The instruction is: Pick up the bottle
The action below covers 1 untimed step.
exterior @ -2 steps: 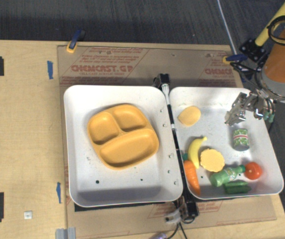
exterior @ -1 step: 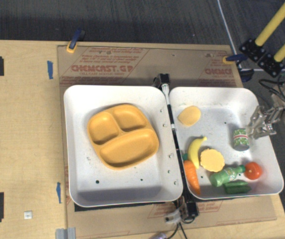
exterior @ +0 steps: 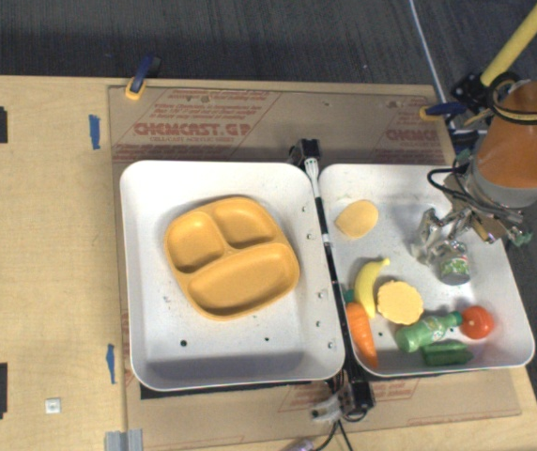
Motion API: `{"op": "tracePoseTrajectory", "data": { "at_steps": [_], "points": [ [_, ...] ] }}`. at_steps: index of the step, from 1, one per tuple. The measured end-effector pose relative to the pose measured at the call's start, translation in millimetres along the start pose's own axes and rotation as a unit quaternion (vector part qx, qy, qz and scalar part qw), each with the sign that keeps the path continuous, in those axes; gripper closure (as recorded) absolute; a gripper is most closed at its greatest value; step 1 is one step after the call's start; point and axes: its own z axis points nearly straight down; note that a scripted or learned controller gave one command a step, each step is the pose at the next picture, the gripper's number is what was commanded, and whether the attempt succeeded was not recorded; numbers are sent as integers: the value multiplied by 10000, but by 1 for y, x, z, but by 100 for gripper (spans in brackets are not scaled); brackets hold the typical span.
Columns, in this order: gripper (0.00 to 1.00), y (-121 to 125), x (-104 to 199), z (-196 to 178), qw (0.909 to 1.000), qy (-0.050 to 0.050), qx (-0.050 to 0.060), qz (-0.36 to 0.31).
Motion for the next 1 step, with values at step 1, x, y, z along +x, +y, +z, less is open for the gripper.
{"op": "tracePoseTrajectory", "data": {
  "at_steps": [1],
  "points": [
    [100, -18, 32, -81, 9973, 2, 5, -741]
  ]
}}
